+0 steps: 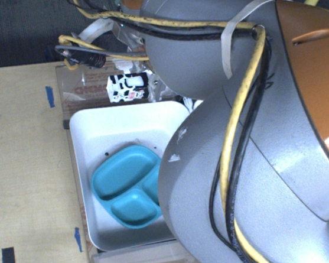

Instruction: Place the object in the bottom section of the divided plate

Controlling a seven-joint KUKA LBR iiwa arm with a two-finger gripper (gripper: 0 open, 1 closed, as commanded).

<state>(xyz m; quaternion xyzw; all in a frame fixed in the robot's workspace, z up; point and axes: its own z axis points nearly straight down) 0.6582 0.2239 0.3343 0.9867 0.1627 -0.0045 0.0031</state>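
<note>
Mostly arm [255, 146] here: its grey bulk covers everything right of the blue divided plate [126, 186], which sits in the white bin [88, 137], w/ two compartments showing, a big one toward the bin's far wall and a smaller one nearer. Can't tell the tool's state, and the object to be placed isn't anywhere left of or on the plate's visible part, so I can't say where it is. Prob. mid-carry or mid-pick; next move needs the tool over the bottom section, then release.
</note>
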